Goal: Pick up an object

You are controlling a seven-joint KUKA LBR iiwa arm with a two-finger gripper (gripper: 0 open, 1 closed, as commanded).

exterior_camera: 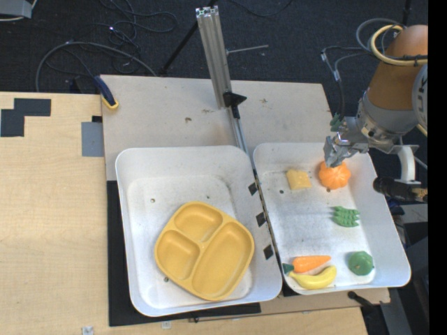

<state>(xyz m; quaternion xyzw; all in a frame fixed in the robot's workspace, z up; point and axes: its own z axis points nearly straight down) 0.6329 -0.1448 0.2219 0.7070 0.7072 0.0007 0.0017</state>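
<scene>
One target: orange toy fruit [334, 176], far end of right bin [307, 218].
Pincer [336, 155]: just above it, touching; opening cannot be told.
Handling: likely light, hard, slippery; grip across its middle.

The grey arm's two-finger gripper [336, 156] is hanging just over a round orange toy fruit [334, 176] in the right shallow white bin [391, 257]; a pale yellow block [299, 180] is lying beside that fruit; a green leafy toy [345, 217] is sitting below it.
</scene>
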